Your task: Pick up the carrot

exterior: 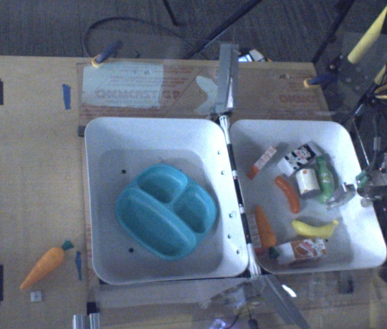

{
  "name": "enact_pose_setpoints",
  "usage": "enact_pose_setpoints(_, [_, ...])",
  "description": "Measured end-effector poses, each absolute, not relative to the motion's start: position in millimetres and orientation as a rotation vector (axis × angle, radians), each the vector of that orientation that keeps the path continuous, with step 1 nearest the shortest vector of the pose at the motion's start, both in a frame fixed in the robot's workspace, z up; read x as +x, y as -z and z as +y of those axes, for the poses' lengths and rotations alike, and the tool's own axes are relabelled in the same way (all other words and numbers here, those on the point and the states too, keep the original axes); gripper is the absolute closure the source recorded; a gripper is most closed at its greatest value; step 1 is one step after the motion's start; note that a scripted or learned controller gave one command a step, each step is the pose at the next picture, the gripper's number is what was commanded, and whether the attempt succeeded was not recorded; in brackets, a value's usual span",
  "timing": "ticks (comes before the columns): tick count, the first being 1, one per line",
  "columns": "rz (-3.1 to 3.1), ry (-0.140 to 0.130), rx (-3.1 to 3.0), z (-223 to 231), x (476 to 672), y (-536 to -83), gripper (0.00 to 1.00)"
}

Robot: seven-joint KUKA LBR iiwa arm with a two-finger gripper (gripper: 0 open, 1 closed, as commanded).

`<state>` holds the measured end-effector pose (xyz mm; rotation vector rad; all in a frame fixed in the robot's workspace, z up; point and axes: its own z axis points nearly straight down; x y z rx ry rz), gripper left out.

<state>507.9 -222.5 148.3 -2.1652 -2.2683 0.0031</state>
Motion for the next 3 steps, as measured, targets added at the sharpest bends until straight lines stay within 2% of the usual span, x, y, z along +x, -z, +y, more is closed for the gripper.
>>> enact_pose_setpoints(1, [-2.267, -0.003, -2.166, -223, 507.6, -148, 0.0])
enact_pose_setpoints(2, [-2.039, -0.005, -2.38, -204, 478.4, -179, 0.0])
enact_pose_setpoints(3, [-2.038, -0.005, -2.382, -204, 478.2, -179, 0.0])
